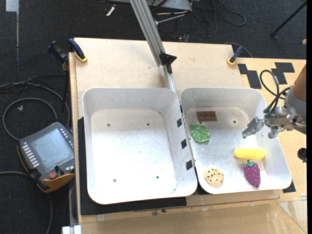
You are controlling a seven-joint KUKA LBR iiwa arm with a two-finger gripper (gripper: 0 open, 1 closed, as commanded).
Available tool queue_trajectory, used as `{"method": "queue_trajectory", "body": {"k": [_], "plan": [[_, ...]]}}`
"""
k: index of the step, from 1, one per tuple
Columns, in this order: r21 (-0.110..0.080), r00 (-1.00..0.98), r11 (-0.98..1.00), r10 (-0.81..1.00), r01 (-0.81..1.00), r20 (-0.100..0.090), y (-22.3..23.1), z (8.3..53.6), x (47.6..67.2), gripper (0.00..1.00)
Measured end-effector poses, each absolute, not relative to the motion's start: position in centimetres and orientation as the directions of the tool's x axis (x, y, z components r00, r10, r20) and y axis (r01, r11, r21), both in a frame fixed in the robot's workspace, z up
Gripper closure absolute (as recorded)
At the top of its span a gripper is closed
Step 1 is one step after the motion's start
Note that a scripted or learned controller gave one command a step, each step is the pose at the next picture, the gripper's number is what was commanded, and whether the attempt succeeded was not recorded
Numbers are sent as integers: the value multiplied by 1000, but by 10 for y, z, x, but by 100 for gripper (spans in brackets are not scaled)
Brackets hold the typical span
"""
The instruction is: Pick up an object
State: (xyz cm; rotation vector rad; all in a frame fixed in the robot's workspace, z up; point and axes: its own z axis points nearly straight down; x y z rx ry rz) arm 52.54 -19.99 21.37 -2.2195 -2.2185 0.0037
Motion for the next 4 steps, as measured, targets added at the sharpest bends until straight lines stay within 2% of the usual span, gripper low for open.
{"method": "queue_trajectory", "body": {"k": [1, 2, 3, 4], "plan": [[-7, 1, -1, 1000, 1000, 2, -193, 154, 518, 0], [23, 1, 0, 1000, 1000, -14, -196, 109, 525, 0], [3, 1, -1, 1000, 1000, -2, -193, 114, 519, 100], [5, 2, -2, 1000, 1000, -2, -197, 162, 512, 100]]}}
